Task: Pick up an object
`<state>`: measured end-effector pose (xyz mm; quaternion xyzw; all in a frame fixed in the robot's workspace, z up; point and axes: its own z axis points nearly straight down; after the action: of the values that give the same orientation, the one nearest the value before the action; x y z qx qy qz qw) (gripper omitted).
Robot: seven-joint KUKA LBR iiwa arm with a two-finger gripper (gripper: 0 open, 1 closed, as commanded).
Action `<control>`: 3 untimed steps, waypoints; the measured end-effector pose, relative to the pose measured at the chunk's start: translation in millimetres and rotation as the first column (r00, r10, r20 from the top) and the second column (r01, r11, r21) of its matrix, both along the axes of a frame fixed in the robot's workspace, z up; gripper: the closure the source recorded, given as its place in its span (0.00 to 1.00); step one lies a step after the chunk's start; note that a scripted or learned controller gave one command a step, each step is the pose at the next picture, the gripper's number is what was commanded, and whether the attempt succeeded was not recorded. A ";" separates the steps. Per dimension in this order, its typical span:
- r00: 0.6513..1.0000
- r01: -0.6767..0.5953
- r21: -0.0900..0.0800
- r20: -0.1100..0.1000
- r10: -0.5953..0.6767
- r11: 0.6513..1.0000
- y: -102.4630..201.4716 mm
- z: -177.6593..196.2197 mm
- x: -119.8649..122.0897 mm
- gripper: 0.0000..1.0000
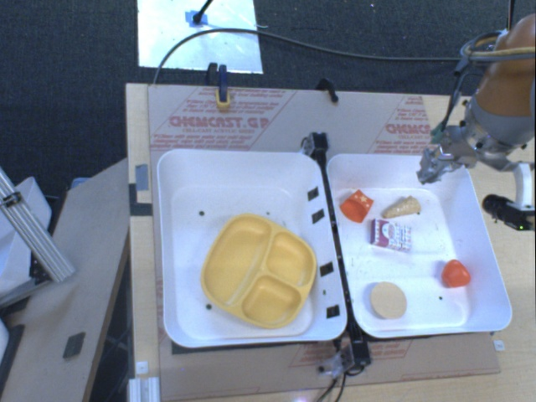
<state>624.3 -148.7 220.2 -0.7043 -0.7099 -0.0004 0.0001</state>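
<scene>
Lying just below and left of the end effector (435,167), the tan cone-shaped piece (401,208) is the nearest candidate, its long axis running left-right, tip tilted up toward the end effector. Whether the end effector is released or clenched, I cannot tell. Beyond sit a red block (357,206), a small carton (391,235), within the right bin (481,224), on the table (100,224).
</scene>
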 end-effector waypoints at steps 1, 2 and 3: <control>1.000 -0.001 0.001 0.000 0.001 1.000 51.5 11.5 -15.8 1.00; 1.000 -0.001 0.001 -0.001 0.001 1.000 97.1 3.5 -24.5 1.00; 1.000 -0.001 0.001 0.000 0.001 1.000 143.8 12.8 -36.6 1.00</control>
<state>587.6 -4.9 233.0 -0.7038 -0.7104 -0.0008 0.0006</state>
